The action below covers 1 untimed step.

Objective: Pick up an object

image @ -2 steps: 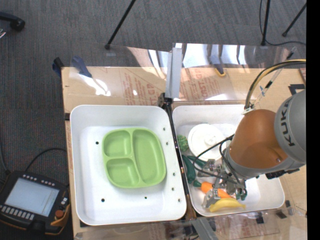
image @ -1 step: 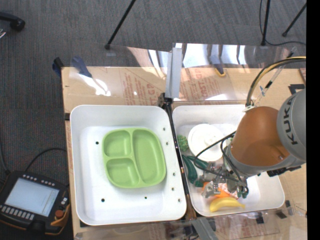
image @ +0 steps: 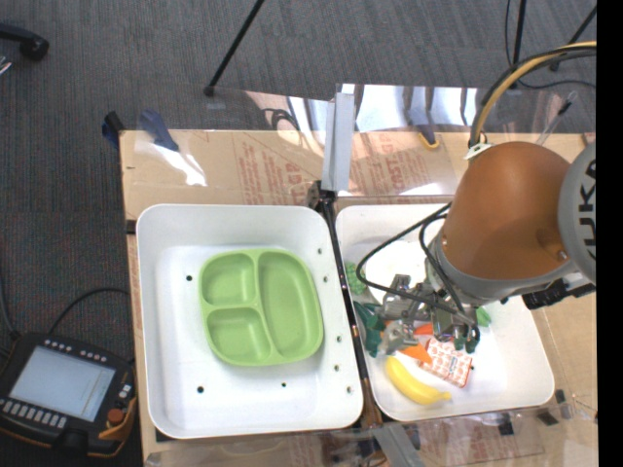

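In the right bin [image: 531,363] lie a yellow banana [image: 417,380], a red-and-white carton [image: 451,366], a small orange piece [image: 417,351] and some dark green items [image: 367,315] near the left wall. The arm's orange wrist band [image: 506,212] hangs over this bin and hides its middle. Below the band, my gripper [image: 417,321] sits low among the objects, just above the orange piece and the carton. Cables and metal parts crowd around the gripper, and I cannot make out whether anything is held.
The left bin [image: 156,261] holds a light green divided plate [image: 261,306]. A grey upright post [image: 338,144] stands behind the wall between the bins. A teach pendant [image: 63,387] lies on the floor at the lower left.
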{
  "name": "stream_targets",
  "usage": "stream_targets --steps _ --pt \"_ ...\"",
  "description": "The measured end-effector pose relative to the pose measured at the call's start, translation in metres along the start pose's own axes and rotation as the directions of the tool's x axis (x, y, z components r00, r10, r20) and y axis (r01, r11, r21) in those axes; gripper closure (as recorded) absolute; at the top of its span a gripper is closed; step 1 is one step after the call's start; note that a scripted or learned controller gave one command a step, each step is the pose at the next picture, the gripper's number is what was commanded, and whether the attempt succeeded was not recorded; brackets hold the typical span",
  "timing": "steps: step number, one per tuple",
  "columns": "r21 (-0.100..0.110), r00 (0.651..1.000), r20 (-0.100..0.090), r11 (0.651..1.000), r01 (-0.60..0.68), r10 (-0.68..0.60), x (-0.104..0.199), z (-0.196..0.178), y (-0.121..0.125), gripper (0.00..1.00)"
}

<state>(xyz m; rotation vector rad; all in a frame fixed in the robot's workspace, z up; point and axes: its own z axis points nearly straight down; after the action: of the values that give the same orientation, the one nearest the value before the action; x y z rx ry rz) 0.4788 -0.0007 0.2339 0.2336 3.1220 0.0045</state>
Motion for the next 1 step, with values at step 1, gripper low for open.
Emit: stream_targets --steps 1 --pt "0.000 0.983 -0.015 0.983 0.185 -0.185 -0.0222 0.0483 -0.0640 1.00"
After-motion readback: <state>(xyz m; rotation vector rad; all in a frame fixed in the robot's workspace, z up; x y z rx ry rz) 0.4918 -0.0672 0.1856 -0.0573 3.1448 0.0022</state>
